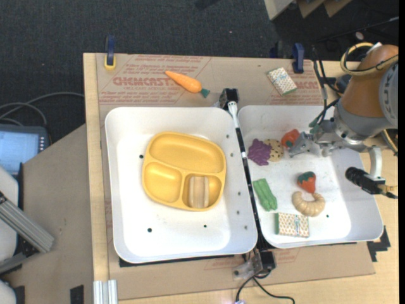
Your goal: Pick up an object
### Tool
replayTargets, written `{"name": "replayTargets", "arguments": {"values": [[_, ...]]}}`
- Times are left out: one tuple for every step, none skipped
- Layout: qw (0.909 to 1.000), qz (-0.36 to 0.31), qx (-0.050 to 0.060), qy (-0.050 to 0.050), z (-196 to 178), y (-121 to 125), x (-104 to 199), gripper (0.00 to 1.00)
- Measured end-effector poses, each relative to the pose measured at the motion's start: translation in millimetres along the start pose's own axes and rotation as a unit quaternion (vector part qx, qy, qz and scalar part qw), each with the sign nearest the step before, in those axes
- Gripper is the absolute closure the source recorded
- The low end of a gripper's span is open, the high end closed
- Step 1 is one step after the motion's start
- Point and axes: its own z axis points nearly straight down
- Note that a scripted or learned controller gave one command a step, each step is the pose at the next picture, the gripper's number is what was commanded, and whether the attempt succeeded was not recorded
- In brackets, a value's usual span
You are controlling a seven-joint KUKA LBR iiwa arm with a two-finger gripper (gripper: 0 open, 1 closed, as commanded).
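My gripper (301, 145) hangs low over the back of the right bin (361, 230), reaching in from the right. Its tip is right beside a small red and orange vegetable (290, 137); whether it touches is unclear. Just left lie a purple grape bunch (258, 151) and a speckled cookie (274, 148). Nearer the front are a strawberry (307, 181), a croissant (308, 202), a green pepper (265, 194) and a patterned packet (293, 224).
The left bin (126, 189) holds a yellow divided plate (183, 168) with a pale bread piece (199, 191) in one compartment. A carrot (184, 81) and a second small packet (281, 80) lie on the cardboard behind the bins. The arm's orange band (367, 87) looms at right.
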Motion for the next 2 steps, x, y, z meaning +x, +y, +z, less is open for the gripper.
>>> {"name": "replayTargets", "arguments": {"values": [[1.0000, -0.002, -0.003, 0.000, 10.6, 49.0, 33.5, 0.00], [1.0000, -0.001, -0.002, -0.001, -0.2, 47.5, 32.1, 1.00]]}}
